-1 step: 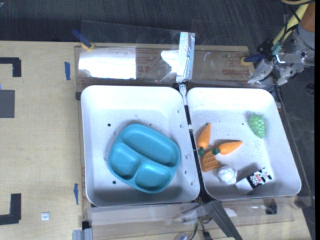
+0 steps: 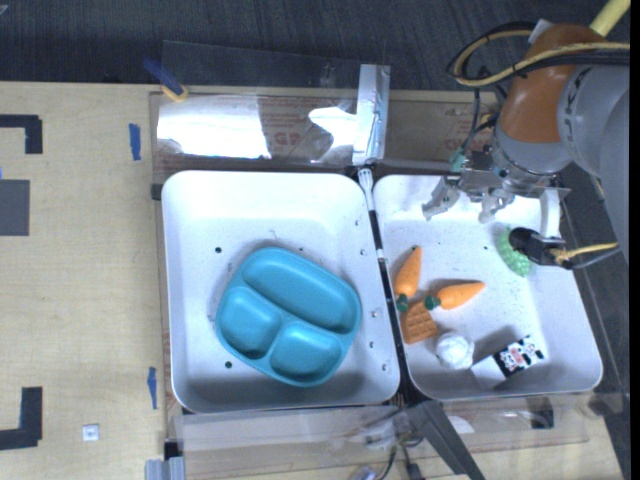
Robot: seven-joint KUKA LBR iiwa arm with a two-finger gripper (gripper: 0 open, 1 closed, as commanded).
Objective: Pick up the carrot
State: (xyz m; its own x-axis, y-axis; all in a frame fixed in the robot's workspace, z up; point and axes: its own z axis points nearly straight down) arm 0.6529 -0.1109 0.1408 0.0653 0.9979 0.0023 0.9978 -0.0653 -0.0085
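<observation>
Bench (image 2: 70,268): light wood top, two white bins on it, touching side by side.
Left bin (image 2: 190,203) sits mid-bench, right bin (image 2: 580,348) against its right edge. Black angle marks (image 2: 28,133) and short blue tape strips (image 2: 134,140) on the bare wood left of the bins. Clear panel (image 2: 260,113) runs behind the left bin.

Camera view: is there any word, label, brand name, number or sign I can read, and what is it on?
No text can be read in this view.
Small black-and-white block in the right bin: its face bears dark marks, too small and blurred to read as letters or numbers.
Clear panel behind the left bin: faint reddish marks under glare, not readable.
Carrot and blue divided plate: no markings seen.
</observation>
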